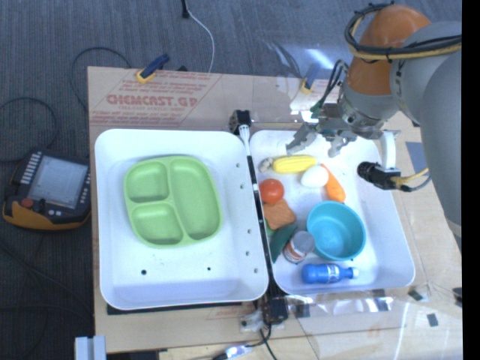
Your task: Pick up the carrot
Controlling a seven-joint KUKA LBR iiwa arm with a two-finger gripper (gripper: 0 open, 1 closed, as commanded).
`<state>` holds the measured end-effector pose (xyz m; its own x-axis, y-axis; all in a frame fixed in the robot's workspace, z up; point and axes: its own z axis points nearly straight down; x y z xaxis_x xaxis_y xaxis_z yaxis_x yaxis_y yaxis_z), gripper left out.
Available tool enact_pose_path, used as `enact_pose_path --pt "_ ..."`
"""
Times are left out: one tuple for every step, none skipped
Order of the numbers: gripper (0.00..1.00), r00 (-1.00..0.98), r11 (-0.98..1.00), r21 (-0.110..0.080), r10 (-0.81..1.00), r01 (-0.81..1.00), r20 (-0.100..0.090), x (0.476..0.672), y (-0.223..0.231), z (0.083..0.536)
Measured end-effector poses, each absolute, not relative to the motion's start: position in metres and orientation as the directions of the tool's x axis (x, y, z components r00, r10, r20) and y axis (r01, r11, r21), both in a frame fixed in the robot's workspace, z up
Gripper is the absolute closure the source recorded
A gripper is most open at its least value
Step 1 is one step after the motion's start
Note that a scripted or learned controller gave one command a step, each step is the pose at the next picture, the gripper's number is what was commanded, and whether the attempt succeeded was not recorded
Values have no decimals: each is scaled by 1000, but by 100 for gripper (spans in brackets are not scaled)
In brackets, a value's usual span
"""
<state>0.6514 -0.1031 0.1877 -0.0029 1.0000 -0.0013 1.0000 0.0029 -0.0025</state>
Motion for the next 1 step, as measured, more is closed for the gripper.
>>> enact_pose_path --pt "0 -79 79 -3 997 997 -6 646 -197 142"
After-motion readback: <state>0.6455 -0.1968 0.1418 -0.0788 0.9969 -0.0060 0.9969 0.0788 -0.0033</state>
